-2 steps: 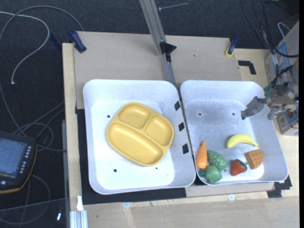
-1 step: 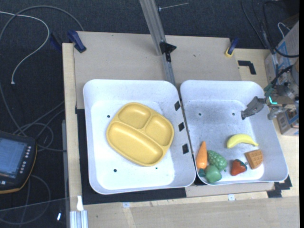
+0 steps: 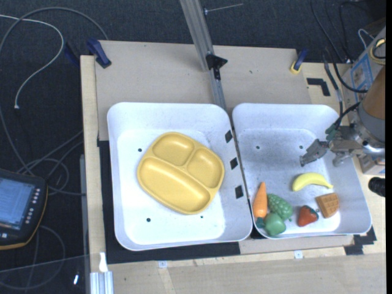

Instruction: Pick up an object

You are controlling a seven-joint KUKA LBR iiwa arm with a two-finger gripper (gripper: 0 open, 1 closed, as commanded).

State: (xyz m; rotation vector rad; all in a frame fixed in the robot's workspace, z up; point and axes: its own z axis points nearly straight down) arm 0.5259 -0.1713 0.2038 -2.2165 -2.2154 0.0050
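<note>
No pick has been made yet: nothing is seen between the fingers of the grey two-finger gripper (image 3: 326,152), which are spread apart and hang over the speckled floor of the shallow white right-hand bin (image 3: 278,118). The gripper is poised just above and beside the curved glossy yellow plastic banana (image 3: 311,181), without contact as far as can be judged. Descent, closing and lift are all judged still to be done.

Candidate objects are clustered along the near edge of the right bin:
- tapered orange plastic carrot (image 3: 261,199), smooth, lying roughly upright in the view
- bumpy dark-green plastic grape-like cluster (image 3: 281,205), touching the carrot
- smooth rounded green plastic vegetable (image 3: 275,225), just below the cluster
- small glossy red plastic strawberry-like piece (image 3: 307,215), green cap
- brown waffle-textured wedge (image 3: 327,204), probably a toy biscuit or bread; exact type cannot be told

The banana is judged the likeliest target: nearest to the gripper and apart from the rest.

The shallow white left-hand bin (image 3: 122,182) holds a matte yellow plastic divided plate with three compartments (image 3: 180,172), rounded, lying flat.
</note>
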